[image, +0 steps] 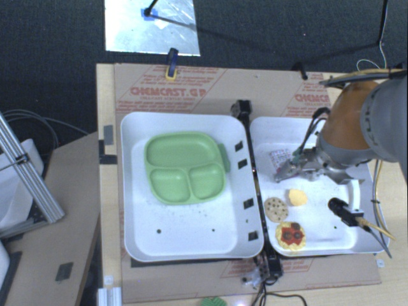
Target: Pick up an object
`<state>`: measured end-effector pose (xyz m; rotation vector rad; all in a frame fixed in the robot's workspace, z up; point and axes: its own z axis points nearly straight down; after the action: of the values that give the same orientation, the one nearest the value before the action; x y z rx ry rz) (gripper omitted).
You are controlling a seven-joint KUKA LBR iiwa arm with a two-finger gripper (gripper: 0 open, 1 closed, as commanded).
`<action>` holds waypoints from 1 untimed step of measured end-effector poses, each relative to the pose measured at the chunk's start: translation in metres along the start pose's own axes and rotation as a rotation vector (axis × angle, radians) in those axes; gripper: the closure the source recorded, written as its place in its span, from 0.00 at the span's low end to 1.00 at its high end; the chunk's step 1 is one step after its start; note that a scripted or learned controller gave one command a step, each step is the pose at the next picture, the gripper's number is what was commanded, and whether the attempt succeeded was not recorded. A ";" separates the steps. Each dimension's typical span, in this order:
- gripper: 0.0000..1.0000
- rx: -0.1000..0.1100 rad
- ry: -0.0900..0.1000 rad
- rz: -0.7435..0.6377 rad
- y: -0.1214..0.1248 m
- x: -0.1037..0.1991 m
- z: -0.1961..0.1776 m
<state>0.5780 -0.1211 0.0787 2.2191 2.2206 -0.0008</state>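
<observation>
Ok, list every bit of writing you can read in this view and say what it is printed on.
"CHEMCAST GP": red print on the brown protective sheet under the bins, behind the left bin.
The same red print repeats behind the right bin at the sheet's right corner, cut off and too blurred to read.
Smaller red lines beneath the logo: too small to read.
</observation>
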 end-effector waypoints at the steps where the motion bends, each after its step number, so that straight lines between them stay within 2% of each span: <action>1: 0.00 -0.009 0.000 -0.007 0.076 0.001 -0.008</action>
<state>0.6542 -0.1203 0.0863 2.2073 2.2234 0.0091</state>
